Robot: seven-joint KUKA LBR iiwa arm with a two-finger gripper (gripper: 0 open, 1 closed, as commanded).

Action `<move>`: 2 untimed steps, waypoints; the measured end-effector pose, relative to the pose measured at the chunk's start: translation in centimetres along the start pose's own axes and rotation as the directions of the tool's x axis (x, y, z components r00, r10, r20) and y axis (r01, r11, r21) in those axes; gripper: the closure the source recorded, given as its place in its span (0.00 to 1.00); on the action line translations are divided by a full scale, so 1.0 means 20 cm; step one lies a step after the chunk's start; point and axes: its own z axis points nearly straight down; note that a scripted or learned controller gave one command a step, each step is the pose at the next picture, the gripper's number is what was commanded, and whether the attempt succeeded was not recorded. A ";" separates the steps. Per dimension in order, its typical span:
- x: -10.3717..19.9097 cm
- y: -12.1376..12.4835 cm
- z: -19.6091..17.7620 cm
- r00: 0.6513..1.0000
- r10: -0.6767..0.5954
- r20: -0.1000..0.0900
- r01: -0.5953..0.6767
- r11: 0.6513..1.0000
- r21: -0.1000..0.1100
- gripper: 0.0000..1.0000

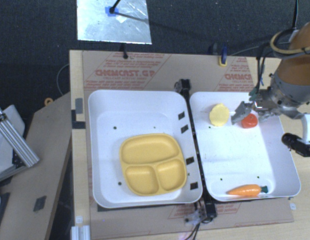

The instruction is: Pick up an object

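Observation:
The right bin point(275, 154) holds three toys. A round yellow piece point(219, 115) lies near its back left. A small red tomato-like piece point(250, 122) lies just right of it. An orange carrot with a green tip point(245, 190) rests by the front wall. My gripper point(251, 112) hangs at the back of the right bin, directly over the red piece and partly covering its top. Whether it touches the red piece is hidden from this angle.
The left bin point(102, 134) holds a yellow three-compartment plate point(152, 163). A black clip strip point(190, 134) runs between the bins. The grey arm with its orange band point(295, 71) and cables stands over the right bin's back right corner.

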 end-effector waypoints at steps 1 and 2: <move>0.00 0.01 -0.03 1.000 -0.002 0.002 0.002 1.000 -0.012 0.00; 0.00 0.04 0.27 1.000 0.000 0.001 0.000 1.000 -0.009 0.00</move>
